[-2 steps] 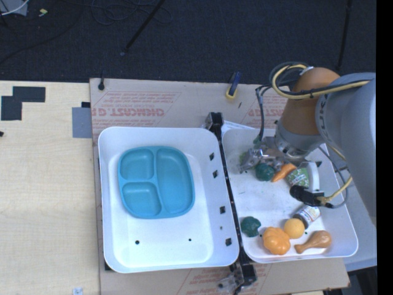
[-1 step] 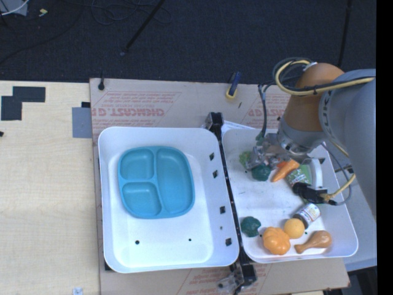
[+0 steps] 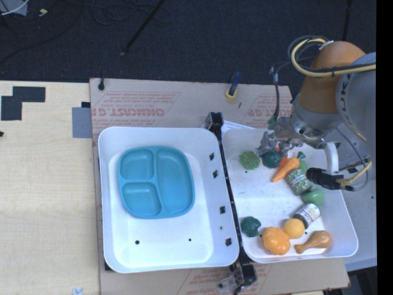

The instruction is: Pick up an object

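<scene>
The tool (image 3: 277,144) hung low over the far end of the right bin (image 3: 344,226), just beside a dark green piece (image 3: 271,160), a carrot (image 3: 285,168) and a broccoli floret (image 3: 249,160); whether it was apart, together or clamped on anything could not be told, since the wrist hid it. The left bin (image 3: 110,226) held a blue divided tray (image 3: 156,182). The likeliest trouble (a judgement) was crowding: with these pieces touching or nearly so, closing could nudge the carrot aside or pinch two at once. The orange fruit (image 3: 276,241) and small bottle (image 3: 306,214) lay well apart, nearer the camera.
</scene>
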You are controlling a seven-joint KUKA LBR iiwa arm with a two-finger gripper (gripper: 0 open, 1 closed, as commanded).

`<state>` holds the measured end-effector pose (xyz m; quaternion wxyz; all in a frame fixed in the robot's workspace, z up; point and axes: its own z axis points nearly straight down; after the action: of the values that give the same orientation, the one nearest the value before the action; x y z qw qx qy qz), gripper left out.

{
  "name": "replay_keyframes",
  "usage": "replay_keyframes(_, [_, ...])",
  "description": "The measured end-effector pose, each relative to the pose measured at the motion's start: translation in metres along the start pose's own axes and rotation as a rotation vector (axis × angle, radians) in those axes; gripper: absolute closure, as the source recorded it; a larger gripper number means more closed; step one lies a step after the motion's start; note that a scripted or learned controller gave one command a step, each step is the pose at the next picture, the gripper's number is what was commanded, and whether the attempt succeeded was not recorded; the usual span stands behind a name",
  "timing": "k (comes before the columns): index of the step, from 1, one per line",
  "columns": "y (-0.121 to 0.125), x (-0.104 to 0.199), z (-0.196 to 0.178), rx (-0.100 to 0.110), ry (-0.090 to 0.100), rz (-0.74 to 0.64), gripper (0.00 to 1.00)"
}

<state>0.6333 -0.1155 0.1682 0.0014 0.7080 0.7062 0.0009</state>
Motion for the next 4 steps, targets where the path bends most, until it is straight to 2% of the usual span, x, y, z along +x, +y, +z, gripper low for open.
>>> replay_keyframes(1, [0.001, -0.001, -0.053, 0.001, 0.0, -0.002, 1.0])
replay_keyframes(2, [0.005, 0.038, -0.061, 0.004, 0.002, -0.006, 1.0])
replay_keyframes(3, [0.005, 0.044, -0.069, 0.005, 0.001, -0.004, 1.0])
replay_keyframes(4, [-0.003, 0.045, -0.05, 0.008, 0.0, -0.002, 1.0])
